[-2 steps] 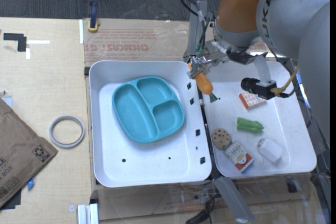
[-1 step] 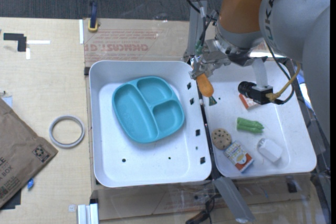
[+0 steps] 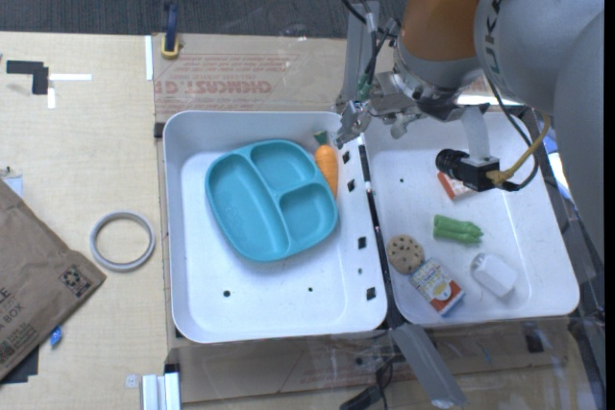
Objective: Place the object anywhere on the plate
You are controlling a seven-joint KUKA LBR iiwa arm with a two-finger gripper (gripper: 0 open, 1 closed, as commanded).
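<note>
One gripper, seemingly above carrot

Plate smooth blue plastic; bins glossy white.

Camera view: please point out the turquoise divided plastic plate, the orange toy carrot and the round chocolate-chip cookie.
turquoise divided plastic plate [image 3: 252, 197]: camera view, floor of its largest compartment.
orange toy carrot [image 3: 329, 168]: camera view, middle of its orange body.
round chocolate-chip cookie [image 3: 405, 253]: camera view, centre of its top face.
</note>
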